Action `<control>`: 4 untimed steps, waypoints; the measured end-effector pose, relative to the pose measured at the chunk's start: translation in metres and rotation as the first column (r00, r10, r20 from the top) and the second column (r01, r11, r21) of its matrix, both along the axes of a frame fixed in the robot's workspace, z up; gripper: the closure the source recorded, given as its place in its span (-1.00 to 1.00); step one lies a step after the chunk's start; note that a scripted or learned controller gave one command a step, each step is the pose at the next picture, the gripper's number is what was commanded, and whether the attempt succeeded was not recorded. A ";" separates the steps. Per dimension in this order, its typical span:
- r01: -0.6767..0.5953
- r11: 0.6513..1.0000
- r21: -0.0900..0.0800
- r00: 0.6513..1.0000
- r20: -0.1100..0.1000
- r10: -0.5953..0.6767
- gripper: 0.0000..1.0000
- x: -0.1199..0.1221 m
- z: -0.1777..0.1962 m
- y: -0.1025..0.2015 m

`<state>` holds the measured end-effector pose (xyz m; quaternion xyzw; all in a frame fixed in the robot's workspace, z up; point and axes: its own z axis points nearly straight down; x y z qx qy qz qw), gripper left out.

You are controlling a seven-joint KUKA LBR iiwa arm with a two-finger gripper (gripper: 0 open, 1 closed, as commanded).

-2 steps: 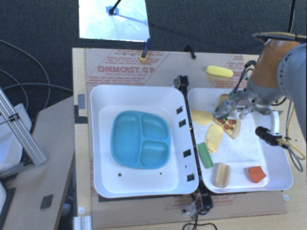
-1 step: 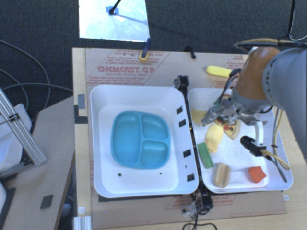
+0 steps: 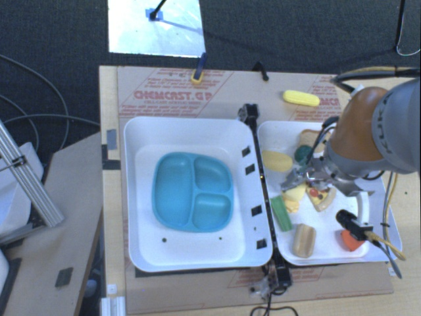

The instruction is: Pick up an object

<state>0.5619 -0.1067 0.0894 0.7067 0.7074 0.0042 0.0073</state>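
Gripper (image 3: pixel 304 178) low in right bin (image 3: pixel 375 254), finger state cannot be told; pale yellow wedge (image 3: pixel 294 197) touching just below it, pizza slice (image 3: pixel 321 197) to its right, yellow lemon (image 3: pixel 277 161) up-left, green stick (image 3: pixel 281 214) below-left.

Both shallow white bins (image 3: pixel 141 176) look like smooth, slightly glossy plastic, as does the light blue divided plastic tray (image 3: pixel 193 191). The counter (image 3: pixel 171 91) is covered by matt brown cardboard with red print. The dark floor (image 3: pixel 52 25) looks like rough carpet. A shiny foil-like square sheet (image 3: pixel 156 18) glares.
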 end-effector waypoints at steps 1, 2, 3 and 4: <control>0.006 1.000 -0.003 1.000 -0.007 -0.006 -1.00 0.025 0.045 -0.088; -0.006 1.000 0.007 1.000 -0.018 0.006 -1.00 -0.010 0.036 -0.028; -0.005 1.000 -0.003 1.000 -0.007 0.005 -1.00 0.023 -0.003 0.000; 0.002 1.000 0.001 1.000 -0.002 -0.002 -1.00 0.030 0.001 -0.069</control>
